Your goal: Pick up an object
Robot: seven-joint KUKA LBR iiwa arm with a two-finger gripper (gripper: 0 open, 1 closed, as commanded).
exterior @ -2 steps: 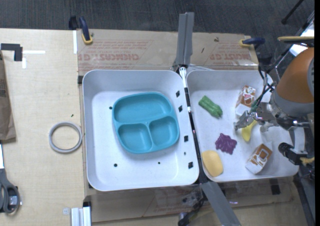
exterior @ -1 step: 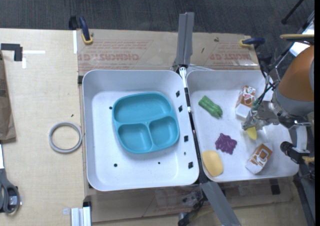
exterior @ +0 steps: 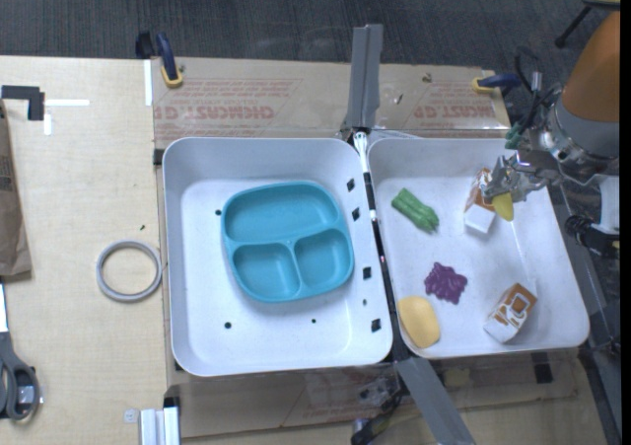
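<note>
A small orange-and-white carton [exterior: 480, 208] sits in the far part of the right bin [exterior: 552, 265], tilted, with a small yellow piece [exterior: 505, 206] touching its right side. The gripper [exterior: 515, 177] hangs right over them, reaching in from the right; its tips meet the carton's top, but the view is too cluttered there, so I cannot tell whether the fingers are released or clenched. Left of the carton lies a green toy vegetable [exterior: 415, 210]. Nearer, mid-bin, is a purple grape cluster [exterior: 446, 282], with a yellow lemon-like piece [exterior: 420, 321] at the near left corner and a second orange-and-white carton [exterior: 511, 312] at the near right. The left bin [exterior: 187, 265] holds a blue divided plate [exterior: 287, 241]. On the tabletop [exterior: 69, 196] to the left lies a grey tape ring [exterior: 129, 269].
</note>
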